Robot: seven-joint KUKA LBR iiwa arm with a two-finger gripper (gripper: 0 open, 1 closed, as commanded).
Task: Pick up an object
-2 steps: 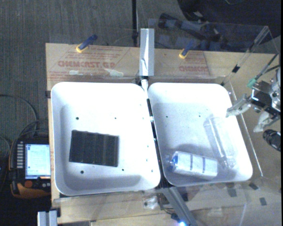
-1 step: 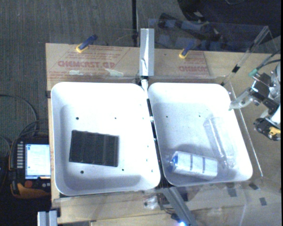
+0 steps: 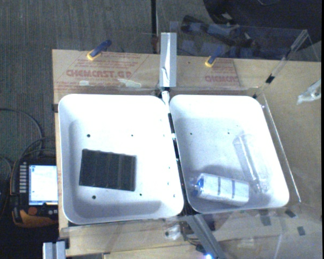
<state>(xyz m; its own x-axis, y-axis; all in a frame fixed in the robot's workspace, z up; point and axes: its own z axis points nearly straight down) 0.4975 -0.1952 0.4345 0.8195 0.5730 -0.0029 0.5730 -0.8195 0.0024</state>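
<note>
A flat black ribbed rectangular pad (image 3: 107,170) lay in the left white bin (image 3: 67,144), probably light and stiff, best pinched across an edge. A clear plastic bottle (image 3: 223,189) and clear tube (image 3: 251,163) in the right bin (image 3: 205,117) looked slippery. The gripper's state could not be told.

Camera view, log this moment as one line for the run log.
left bin: black block | right bin: labelled bottle lying flat, clear tube | nothing lifted
</note>
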